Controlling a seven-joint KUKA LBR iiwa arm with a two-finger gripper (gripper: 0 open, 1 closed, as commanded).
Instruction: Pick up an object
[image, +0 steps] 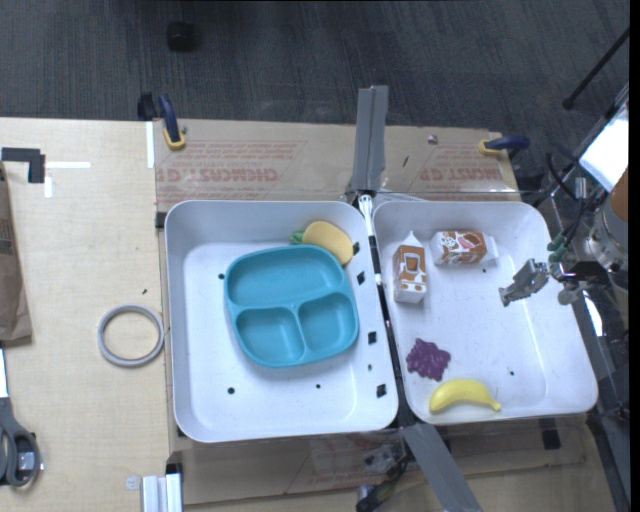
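Note:
The right bin (560, 395) holds a small brown-and-white carton (410, 272) standing near the divider. A second brown-and-white pack (462, 247) lies at the back, a purple bunch of grapes (428, 358) sits toward the front, and a yellow banana (464, 397) rests by the front wall. My gripper (524, 282) hangs over the right side of this bin, right of the two cartons and apart from every object, with nothing seen in it. The arm reaches in from the right edge.
In the left bin (190, 390) lies a blue three-part plate (292, 305) with a yellow fruit (329, 240) behind it. On the bench to the left are a grey tape ring (131, 334), scissors (15, 455) and a brown bag (12, 270). Clamps (172, 130) hold the cardboard at the back.

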